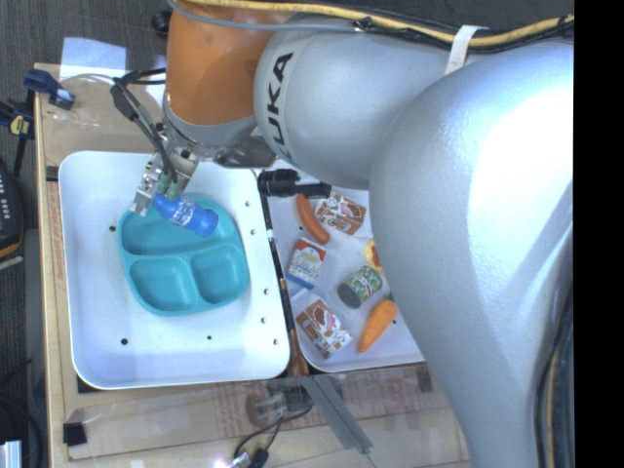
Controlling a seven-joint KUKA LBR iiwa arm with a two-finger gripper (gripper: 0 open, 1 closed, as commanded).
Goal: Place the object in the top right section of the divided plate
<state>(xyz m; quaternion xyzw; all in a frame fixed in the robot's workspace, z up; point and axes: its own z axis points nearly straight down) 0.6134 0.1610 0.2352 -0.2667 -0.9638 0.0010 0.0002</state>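
A teal divided plate lies in the left white bin. It has one long section along its far side and two smaller ones nearer the front. A blue bottle hangs over the plate's far section, tilted, with its cap end up towards the left. My gripper reaches down from the orange-banded wrist and is shut on the bottle's upper end. The bottle's lower end is close above the plate's far right part; I cannot tell whether it touches.
The right bin holds a red sausage, an orange carrot, a small can and several printed food packets. The big grey arm covers the right bin's far and right parts. A rim divides the two bins.
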